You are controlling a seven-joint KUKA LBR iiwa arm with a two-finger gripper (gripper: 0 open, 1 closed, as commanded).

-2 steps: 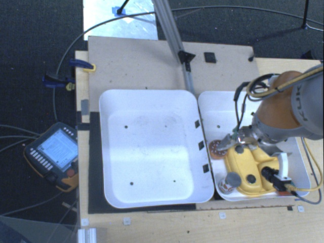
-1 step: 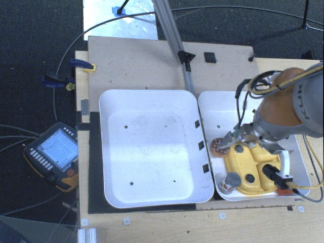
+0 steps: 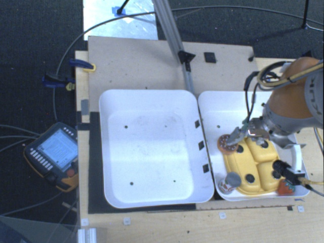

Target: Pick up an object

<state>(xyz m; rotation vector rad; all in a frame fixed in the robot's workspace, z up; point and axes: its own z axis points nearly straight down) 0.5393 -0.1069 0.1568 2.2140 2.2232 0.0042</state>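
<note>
A yellow moulded toy (image 3: 251, 167) with dark round spots lies in the right bin (image 3: 215, 110), filling much of that bin's near half. Against the toy's left edge, at the upper corner, sits a small round brown disc (image 3: 225, 143); at its lower left corner is a grey knob-like piece (image 3: 232, 178) on something reddish. A small orange and green object (image 3: 287, 187) rests at the toy's lower right corner, beside a black part of the arm.

The gripper (image 3: 239, 135) hangs over the toy's upper left corner, its metal tip just beside the brown disc. Whether its fingers are apart or closed cannot be told from this angle, and nothing is plainly seen between them. The arm (image 3: 293, 97), with its orange band, rises above the toy's right side.

The left bin (image 3: 149, 146) lies left of the toy, across the shared rims. A teach pendant (image 3: 53, 153) sits well left of it, off the bench.
</note>
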